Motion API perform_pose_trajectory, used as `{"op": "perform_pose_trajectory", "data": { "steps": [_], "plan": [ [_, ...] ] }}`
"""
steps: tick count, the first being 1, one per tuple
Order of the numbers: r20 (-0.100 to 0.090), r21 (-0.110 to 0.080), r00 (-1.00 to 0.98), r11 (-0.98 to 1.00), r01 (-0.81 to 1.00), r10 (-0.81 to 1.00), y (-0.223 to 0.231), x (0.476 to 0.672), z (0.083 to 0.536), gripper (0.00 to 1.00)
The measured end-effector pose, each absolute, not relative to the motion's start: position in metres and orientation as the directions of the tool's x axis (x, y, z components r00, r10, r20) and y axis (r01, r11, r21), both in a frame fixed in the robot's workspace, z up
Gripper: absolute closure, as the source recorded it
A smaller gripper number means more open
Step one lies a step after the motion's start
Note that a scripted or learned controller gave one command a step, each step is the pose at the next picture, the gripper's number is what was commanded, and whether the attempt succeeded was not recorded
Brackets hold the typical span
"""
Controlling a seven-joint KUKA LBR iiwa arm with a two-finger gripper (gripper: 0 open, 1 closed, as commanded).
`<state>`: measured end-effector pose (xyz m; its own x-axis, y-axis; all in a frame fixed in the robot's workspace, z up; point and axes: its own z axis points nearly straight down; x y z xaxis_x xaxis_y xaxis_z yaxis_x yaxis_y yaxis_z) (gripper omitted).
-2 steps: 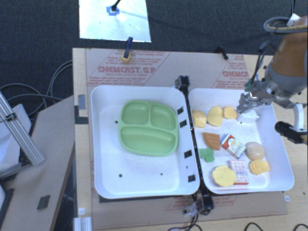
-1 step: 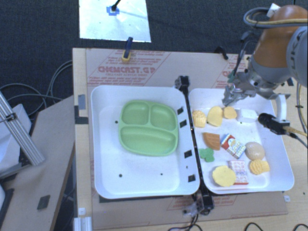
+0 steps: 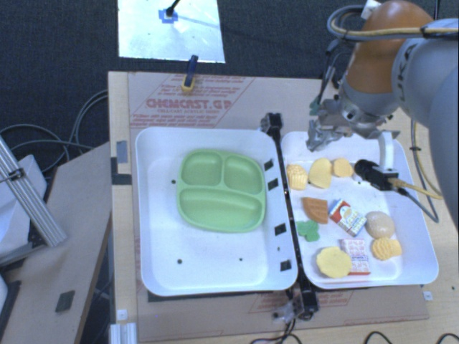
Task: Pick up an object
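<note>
Where the frame's middle left is taken by the left shallow white bin, a pale green plastic plate with three compartments lies flat, a little above that bin's centre; just to its right sits the right shallow white bin, and every small object lies in this one. Along its upper part three pale yellow toy food pieces stand in a row: a ridged one, a larger rounded one touching it, and a small one just beside that. Below them lie an orange-brown wedge-shaped piece and a small green leaf-like piece; further right lie a red and white small carton, tilted, and a beige egg-shaped piece near it. Along the lower edge lie a round yellow disc, a flat red and white packet touching it, and a yellow ridged piece. The grey two-finger gripper hangs over the bin's upper left corner, just above the yellow row; I cannot tell how far open it is, and nothing is seen in its hold.
</note>
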<state>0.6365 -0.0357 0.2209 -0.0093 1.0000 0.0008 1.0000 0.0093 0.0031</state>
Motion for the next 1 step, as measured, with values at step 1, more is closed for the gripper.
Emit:
{"op": "perform_pose_trajectory", "data": {
  "steps": [1],
  "plan": [
    [0.003,0.004,-0.011,0.011,1.000,1.000,0.0213,0.6630,0.2305,1.00]
  ]
}}
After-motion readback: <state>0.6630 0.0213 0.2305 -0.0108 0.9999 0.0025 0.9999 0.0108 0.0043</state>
